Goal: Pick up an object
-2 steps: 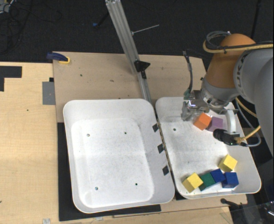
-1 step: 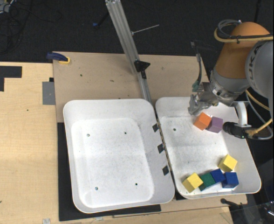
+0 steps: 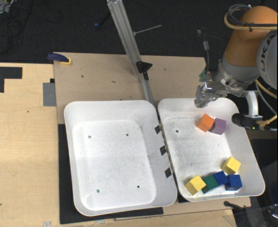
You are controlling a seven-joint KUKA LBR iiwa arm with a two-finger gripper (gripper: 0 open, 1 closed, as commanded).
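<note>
**Q:** Nearest the camera, what lies in the right bin (image 3: 179, 109)?

**A:** Small cubes, clustered at the front corner: a yellow cube (image 3: 195, 184), a green cube (image 3: 210, 182) touching it, a blue cube (image 3: 221, 177) and a second blue cube (image 3: 234, 181) just beside that, with a second yellow cube (image 3: 232, 165) slightly behind the group. All have flat matte faces and crisp edges.

**Q:** And farther back?

**A:** An orange cube (image 3: 205, 122) and a purple cube (image 3: 219, 126), touching each other, sit near the bin's rear wall, well apart from the front cluster. Count: two yellow, two blue, one green, one orange, one purple; seven in total.

**Q:** Where is the end effector?

**A:** The end effector (image 3: 203, 100) hangs over the rear rim of the right bin, just behind the orange cube, with nothing visibly between its fingers. Whether the fingers are apart or together cannot be told. The arm (image 3: 247, 41), grey with an orange band, enters from the right.

**Q:** What surrounds the bins?

**A:** The left bin (image 3: 77, 122), white and shallow like its neighbour, adjoins the right bin. Both rest on a light wooden desk (image 3: 21, 136). A slanted aluminium rail (image 3: 127, 37) rises behind them, and a blue-and-yellow clamp (image 3: 58, 58) grips the desk's rear edge. The background is dark, with cables at upper left.
</note>
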